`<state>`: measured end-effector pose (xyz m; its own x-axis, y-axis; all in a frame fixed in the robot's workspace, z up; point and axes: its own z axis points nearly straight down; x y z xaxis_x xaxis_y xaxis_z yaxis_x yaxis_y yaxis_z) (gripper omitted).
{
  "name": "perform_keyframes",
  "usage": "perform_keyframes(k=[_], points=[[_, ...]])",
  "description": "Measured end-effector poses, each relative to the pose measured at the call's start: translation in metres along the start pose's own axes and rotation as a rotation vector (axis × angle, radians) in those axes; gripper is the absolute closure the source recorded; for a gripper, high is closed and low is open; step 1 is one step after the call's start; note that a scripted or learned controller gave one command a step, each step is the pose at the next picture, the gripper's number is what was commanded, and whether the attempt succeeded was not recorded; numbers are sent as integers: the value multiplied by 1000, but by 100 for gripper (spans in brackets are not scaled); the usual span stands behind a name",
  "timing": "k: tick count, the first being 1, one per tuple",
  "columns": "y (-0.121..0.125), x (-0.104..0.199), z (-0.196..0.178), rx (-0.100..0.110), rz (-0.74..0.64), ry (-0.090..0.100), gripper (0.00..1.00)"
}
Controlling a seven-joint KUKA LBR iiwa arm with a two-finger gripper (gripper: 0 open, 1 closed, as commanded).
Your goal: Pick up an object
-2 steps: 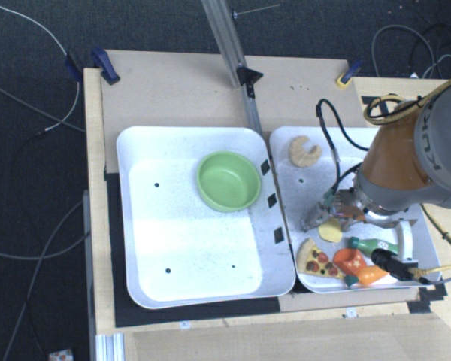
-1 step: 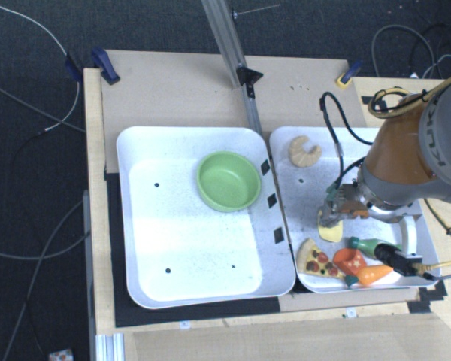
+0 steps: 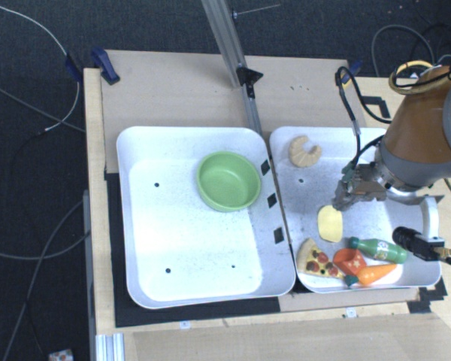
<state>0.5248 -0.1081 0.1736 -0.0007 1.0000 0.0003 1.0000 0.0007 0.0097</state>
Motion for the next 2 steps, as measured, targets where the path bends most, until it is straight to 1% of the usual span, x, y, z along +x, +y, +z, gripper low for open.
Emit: perform_keyframes(k=[1, 2], points=[[2, 0, -40, 4, -1, 1, 100], [19, 43, -40, 8, -5, 2, 100]])
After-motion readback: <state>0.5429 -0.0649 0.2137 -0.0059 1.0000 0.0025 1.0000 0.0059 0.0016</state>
